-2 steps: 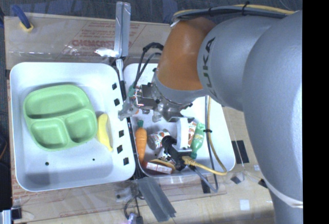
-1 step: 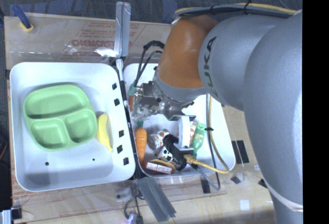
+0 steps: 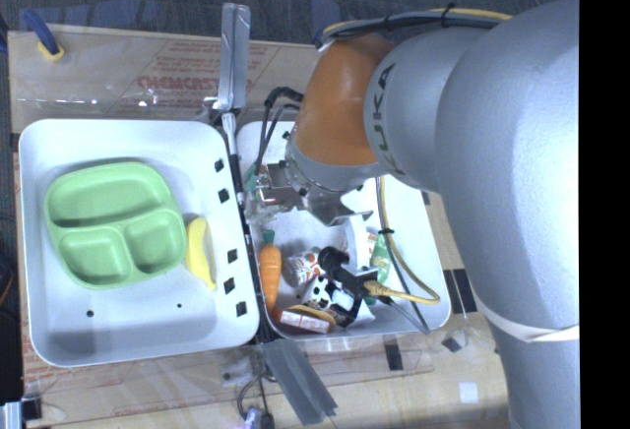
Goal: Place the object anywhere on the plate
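Observation:
A green plate [image 3: 110,223] with three compartments lies in the left bin [image 3: 59,334]. Just to its right a yellow banana [image 3: 200,251] rests on the bin floor, off the plate. An orange carrot [image 3: 270,276] lies along the left side of the right bin [image 3: 433,304], beside a pile of small toys [image 3: 325,294]. The grey arm with its orange band [image 3: 340,102] hangs over the right bin's upper half. My gripper [image 3: 264,193] sits low near the divider, above the carrot; its fingers are hidden in the clutter.
The divider [image 3: 234,220] between the bins carries black markers. A grey metal bar [image 3: 234,58] stands up behind the bins. A yellow cable [image 3: 409,294] loops down the arm over the right bin. A blue and yellow clamp [image 3: 41,33] sits at the bench's far left corner.

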Controlling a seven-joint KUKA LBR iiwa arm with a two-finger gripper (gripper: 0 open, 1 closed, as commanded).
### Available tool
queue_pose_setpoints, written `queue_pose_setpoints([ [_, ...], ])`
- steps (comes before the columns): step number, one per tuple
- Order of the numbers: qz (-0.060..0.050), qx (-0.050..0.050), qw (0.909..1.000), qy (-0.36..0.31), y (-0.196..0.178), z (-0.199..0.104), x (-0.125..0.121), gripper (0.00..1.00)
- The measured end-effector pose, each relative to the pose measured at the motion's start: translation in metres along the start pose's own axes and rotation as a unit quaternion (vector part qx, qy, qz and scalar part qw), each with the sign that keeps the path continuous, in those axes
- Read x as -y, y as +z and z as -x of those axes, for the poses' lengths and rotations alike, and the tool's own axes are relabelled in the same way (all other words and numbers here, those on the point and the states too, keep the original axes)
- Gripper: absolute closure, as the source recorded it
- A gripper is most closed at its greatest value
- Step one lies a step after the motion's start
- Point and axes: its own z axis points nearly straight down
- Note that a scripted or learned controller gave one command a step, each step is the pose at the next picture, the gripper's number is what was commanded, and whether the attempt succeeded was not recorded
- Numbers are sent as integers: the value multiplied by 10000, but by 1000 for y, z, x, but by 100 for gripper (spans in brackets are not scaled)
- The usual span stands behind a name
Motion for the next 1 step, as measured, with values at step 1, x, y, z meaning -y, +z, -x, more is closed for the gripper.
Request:
queue_pose_setpoints([
  [1,21,8,9982,-605,-8,-91,-89,100],
])
